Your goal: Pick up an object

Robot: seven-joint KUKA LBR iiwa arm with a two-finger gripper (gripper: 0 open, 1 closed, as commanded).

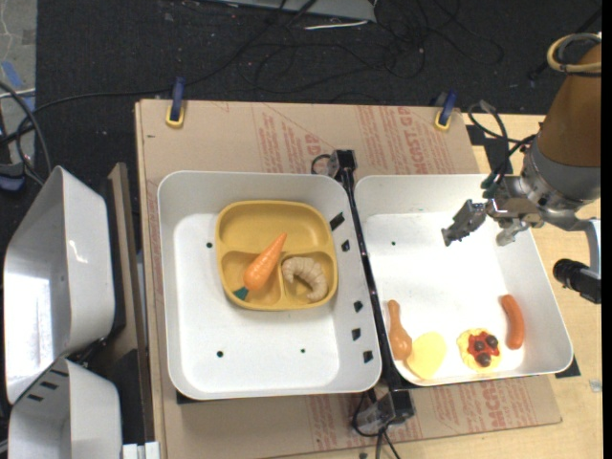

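- At 9 o'clock, off the worktop [287,127]: two white containers [57,256], tilted, one above the other.
- Left bin [191,352]: yellow divided plate [277,220] in its upper middle.
- On plate: toy carrot [265,262] lies slanted, tip toward 1 o'clock, leafy end at 7 o'clock, crossing the divider ridge.
- Just right of carrot, at plate's 4 o'clock compartment: pale curled shrimp-like piece [307,277], close beside the carrot, contact unclear.
- Black strip [356,256] runs between the two bins, with cable clumps at its 12 and 6 o'clock ends.
- Right bin [421,194]: objects sit along its 6 o'clock edge.
- Orange drumstick-shaped toy [397,331] at 7 o'clock corner, touching a pale yellow disc [427,352] to its right.
- Yellow piece with red and dark toppings [479,347] near 5 o'clock, apart from disc.
- Orange-red sausage [513,319] at 4 o'clock, upright along the bin's right wall, just beside topped piece.
- End effector [463,224] over right bin's 1 o'clock area, fingers pointing toward 8 o'clock, nothing between them; spread or closed, can't tell.
- Arm [574,132] enters from 3 o'clock, orange segment above grey wrist.
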